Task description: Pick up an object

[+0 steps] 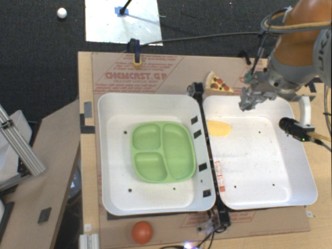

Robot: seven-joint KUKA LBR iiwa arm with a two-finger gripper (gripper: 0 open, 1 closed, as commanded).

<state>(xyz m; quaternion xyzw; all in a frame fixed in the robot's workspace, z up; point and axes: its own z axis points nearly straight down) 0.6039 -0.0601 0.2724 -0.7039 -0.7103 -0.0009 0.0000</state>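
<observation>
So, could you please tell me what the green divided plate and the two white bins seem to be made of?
The green plate looks like moulded plastic with a smooth, matte finish: uniform colour, rounded compartment ridges. The left bin and right bin also appear to be thin formed plastic, slightly glossy, with rounded rims and scattered dark specks. I cannot be certain from looks alone.

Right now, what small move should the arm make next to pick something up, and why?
Probably shift the gripper toward the left and a bit nearer, over the yellow piece. It hangs above the right bin's far edge, while the piece lies apart by the divider.
</observation>
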